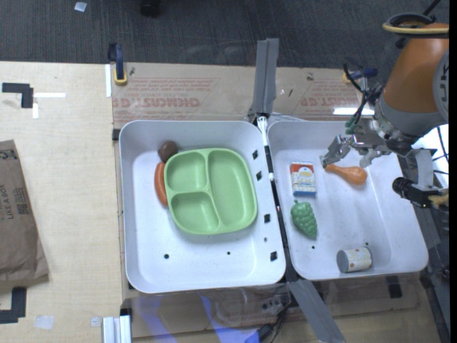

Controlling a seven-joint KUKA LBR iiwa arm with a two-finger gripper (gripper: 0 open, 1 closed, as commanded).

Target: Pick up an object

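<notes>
The hand (351, 151) is hovering over the chicken drumstick (348, 172) in the right bin (400, 263), its grip indiscernible; nothing lifted.

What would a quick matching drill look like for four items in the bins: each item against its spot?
Items:
1. green divided plate
2. small box
3. grey can
4. green grapes

Places:
A. right bin, near front edge
B. left bin
C. right bin, just in front of the box
D. right bin, left of the drumstick

Pairs: 1-B, 2-D, 3-A, 4-C
</notes>
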